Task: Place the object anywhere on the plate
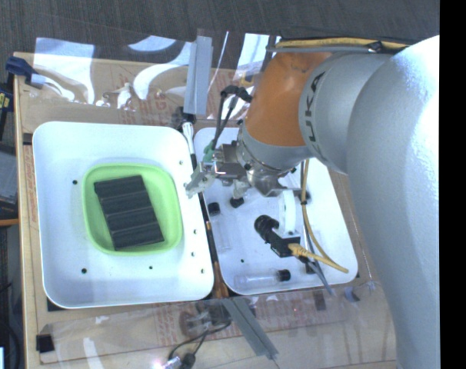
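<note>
Hovering over the right bin (337,264): claw (234,177) (grip state impossible to tell). Left of claw, dark ridged block (128,211) already on green plate (170,198), long axis running toward the surface's front-right.

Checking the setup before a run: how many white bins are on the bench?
2. One white bin sits on the left and holds a green plate with a dark ridged block on it. The other bin sits beside it on the right, partly under the arm.
</note>
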`<state>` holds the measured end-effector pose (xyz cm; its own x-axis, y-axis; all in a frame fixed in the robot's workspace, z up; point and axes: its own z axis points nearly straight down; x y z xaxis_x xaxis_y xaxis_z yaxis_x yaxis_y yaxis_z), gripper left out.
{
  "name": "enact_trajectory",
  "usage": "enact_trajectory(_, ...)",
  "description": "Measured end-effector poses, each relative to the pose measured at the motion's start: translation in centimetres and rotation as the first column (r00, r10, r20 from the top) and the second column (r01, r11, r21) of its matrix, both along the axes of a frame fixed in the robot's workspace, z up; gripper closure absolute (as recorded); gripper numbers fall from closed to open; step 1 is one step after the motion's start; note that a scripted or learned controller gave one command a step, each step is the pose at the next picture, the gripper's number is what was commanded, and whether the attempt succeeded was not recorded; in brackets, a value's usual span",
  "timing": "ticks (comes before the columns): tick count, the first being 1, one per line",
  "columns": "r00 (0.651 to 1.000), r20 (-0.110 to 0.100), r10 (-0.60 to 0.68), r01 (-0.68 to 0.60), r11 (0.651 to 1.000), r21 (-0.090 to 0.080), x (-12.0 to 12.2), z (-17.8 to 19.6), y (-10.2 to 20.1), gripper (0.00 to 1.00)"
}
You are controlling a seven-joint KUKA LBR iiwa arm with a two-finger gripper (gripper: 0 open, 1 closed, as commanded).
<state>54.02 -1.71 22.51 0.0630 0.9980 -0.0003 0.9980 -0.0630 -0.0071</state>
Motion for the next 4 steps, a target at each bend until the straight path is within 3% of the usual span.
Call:
enact_trajectory(1,0.997,0.004,-0.078,0.078,0.997,0.001,-1.3,4.5,-6.8,0.00)
enact_trajectory(2,0.987,0.005,-0.162,0.162,0.987,0.000,-1.8,5.2,-15.6,0.00)
enact_trajectory(3,0.990,0.007,-0.142,0.142,0.990,0.000,0.3,14.5,-18.7,0.00)
enact_trajectory(4,0.908,0.001,-0.420,0.420,0.908,-0.001,-0.4,11.7,-15.7,0.00)
